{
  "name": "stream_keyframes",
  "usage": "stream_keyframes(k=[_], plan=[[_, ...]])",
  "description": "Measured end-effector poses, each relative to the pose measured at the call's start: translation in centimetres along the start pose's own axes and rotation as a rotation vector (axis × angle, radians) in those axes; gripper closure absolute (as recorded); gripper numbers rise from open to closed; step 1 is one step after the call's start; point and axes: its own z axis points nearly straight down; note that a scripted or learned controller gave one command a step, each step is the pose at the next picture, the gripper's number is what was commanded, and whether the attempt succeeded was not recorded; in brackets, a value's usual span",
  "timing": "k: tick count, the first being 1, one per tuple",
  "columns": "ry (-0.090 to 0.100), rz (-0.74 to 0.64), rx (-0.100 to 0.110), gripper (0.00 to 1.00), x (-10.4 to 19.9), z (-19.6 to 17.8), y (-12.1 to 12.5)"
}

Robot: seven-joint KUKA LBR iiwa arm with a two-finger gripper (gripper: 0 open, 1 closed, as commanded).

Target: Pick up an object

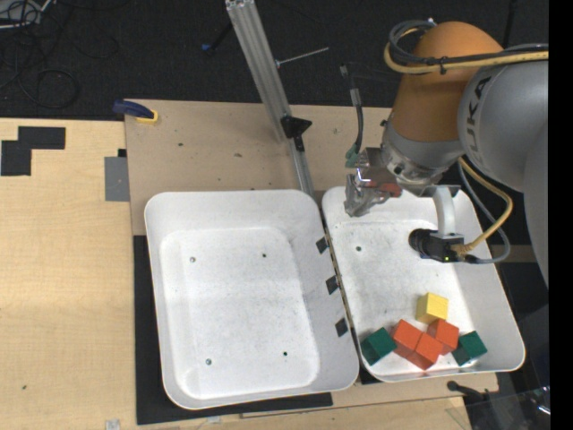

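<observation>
Here the gripper [361, 195], grip unclear, hovers above two orange blocks [423, 340], two green blocks [378, 344], one yellow block [436, 306].

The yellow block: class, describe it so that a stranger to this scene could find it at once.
Start at the right bin. Go to the cluster of blocks in the corner nearest the camera. The yellow block sits at the cluster's far edge, just above the orange blocks; it is the only yellow one among orange and green neighbours.
</observation>
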Motion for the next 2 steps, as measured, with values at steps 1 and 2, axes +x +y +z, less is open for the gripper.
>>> stream_keyframes(k=[1, 2], plan=[[-0.001, 0.0, 0.001, 1.0, 4.2, 0.7, -1.8], [-0.001, 0.001, 0.003, 1.0, 8.7, 1.9, -5.3]])
